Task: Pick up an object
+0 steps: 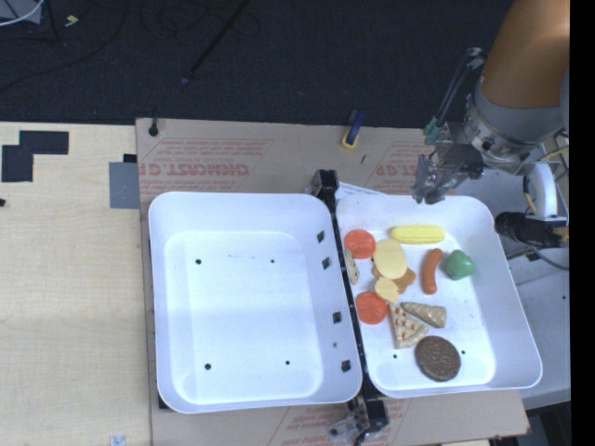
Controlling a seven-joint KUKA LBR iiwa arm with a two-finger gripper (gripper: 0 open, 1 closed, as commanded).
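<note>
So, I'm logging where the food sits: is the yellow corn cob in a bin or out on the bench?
In. The corn cob lies flat on the floor of the right bin, near its far wall.

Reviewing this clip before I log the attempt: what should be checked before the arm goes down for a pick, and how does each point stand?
1. Items to pick lie in the right bin: ok, toy foods such as the yellow corn, sausage and brown cookie.
2. Gripper is over that bin: ok, above its far edge.
3. Gripper lined up over one item: not ok, it sits beyond the corn.
4. Finger opening: cannot tell.
5. Target free of neighbours: ok for the corn and cookie; not ok for the crowded middle pile.
</note>
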